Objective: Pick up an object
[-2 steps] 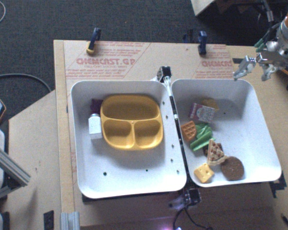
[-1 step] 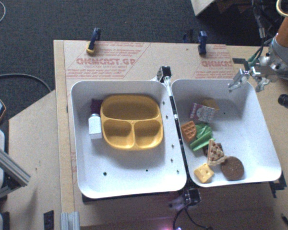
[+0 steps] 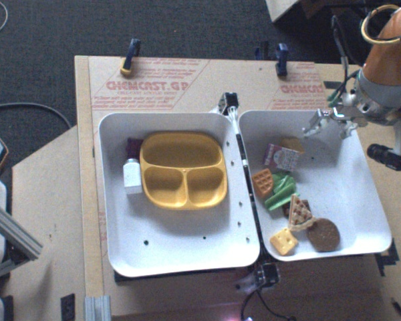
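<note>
The cheese (image 3: pixel 283 241) lies nearest: small, stiff, light, best pinched across flat sides. My gripper (image 3: pixel 329 120) hovers above the right bin (image 3: pixel 361 179), jaws open, empty.

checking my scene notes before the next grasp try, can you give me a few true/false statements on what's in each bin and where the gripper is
1. The yellow divided tray lies in the left bin. True.
2. The green toy lies in the left bin. False: it lies in the right bin, among the other food toys.
3. The gripper is over the upper part of the right bin. True.
4. The gripper holds the brown round toy. False: that toy lies near the right bin's lower edge, apart from the gripper.
5. A small white bottle stands beside the tray's left side. True.
</note>
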You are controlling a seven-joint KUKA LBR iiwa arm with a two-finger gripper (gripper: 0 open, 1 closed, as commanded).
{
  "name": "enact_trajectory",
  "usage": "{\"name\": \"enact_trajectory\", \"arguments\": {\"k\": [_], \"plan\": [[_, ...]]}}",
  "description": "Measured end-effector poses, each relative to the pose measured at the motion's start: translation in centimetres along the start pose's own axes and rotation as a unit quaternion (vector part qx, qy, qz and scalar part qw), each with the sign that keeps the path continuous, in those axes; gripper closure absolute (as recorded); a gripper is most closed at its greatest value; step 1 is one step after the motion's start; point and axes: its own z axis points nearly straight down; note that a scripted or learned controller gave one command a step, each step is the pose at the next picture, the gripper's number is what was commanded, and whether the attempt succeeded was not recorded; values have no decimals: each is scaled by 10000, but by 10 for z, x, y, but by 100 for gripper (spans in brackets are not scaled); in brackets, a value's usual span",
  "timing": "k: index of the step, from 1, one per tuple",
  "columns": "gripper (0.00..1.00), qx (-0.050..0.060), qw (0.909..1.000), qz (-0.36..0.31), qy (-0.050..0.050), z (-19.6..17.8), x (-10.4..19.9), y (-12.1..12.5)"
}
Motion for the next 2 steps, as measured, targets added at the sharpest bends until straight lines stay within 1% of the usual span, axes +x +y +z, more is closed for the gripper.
{"name": "enact_trajectory", "arguments": {"k": [1, 2], "plan": [[0, -7, 10000, 0, -4, 62, -1, 4], [0, -64, 10000, 2, -31, 67, -3, 7]]}}
